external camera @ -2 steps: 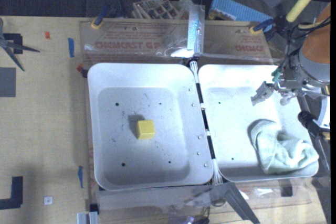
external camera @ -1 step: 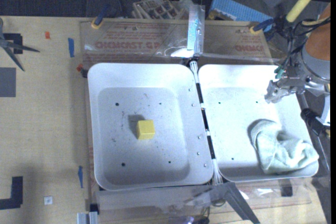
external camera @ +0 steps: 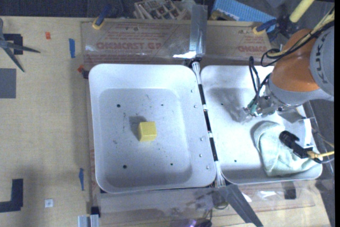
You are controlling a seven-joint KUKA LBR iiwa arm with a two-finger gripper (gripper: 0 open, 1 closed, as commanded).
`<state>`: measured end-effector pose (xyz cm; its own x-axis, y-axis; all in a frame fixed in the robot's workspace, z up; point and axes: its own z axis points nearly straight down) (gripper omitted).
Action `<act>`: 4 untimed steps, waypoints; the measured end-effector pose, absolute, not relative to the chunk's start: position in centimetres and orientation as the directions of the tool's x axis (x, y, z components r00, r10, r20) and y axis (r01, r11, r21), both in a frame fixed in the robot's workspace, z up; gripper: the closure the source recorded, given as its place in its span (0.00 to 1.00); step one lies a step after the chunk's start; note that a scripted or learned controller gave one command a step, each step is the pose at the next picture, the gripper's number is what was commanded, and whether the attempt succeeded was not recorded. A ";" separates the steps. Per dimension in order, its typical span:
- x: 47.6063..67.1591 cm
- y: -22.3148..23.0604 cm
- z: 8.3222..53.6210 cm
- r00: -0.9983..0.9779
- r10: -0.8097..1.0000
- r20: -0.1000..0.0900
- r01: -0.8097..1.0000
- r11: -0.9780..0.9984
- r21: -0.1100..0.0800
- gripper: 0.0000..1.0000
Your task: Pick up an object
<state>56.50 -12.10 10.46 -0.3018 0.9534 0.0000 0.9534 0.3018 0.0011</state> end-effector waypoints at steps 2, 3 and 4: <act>55.1 -16.2 19.5 -0.169 0.986 -0.002 0.986 0.169 0.003 1.00; 52.9 -17.2 32.5 0.061 0.998 -0.002 0.998 -0.061 0.003 1.00; 48.0 -18.1 42.6 0.233 0.973 -0.002 0.973 -0.233 0.002 1.00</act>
<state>48.04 -18.08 42.58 0.2327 0.9725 -0.0016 0.9725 -0.2327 0.0023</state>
